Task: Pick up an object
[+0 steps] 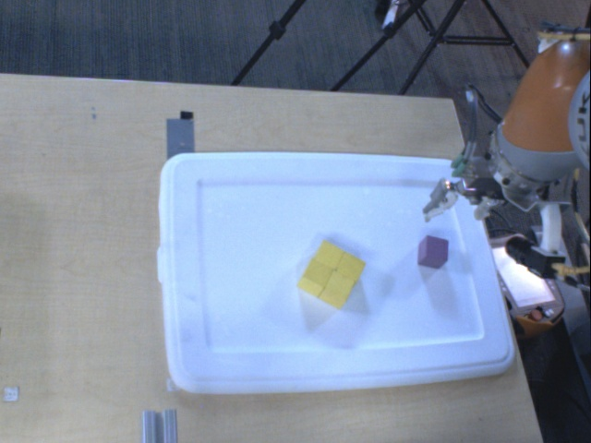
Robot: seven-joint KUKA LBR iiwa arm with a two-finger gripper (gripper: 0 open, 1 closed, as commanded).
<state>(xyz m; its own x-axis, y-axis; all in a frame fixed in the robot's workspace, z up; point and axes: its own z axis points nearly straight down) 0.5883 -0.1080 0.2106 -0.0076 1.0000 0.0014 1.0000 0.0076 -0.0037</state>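
Hovering by bin's (185, 275) right rim, pincer (445, 197) hung empty, fingers apart. Purple cube (432, 251) sat just below it, yellow block (331, 273) mid-bin. Approach step, I judged; next: descend, straddle cube, close.

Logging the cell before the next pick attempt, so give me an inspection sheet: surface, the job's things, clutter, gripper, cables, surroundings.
Surface: light wooden bench bearing a shallow white bin.
Job's things: yellow block cluster near the bin's middle; small purple cube to its right, apart from it. Both rest on the bin floor.
Clutter: grey bracket at the bin's far left corner; small grey strips at the bench's near edge.
Gripper: gripper sits over the bin's far right corner, above the purple cube, with nothing between its fingers; open or shut cannot be judged.
Cables: nothing seen clearly.
Surroundings: dark carpet and black tripod legs beyond the bench.
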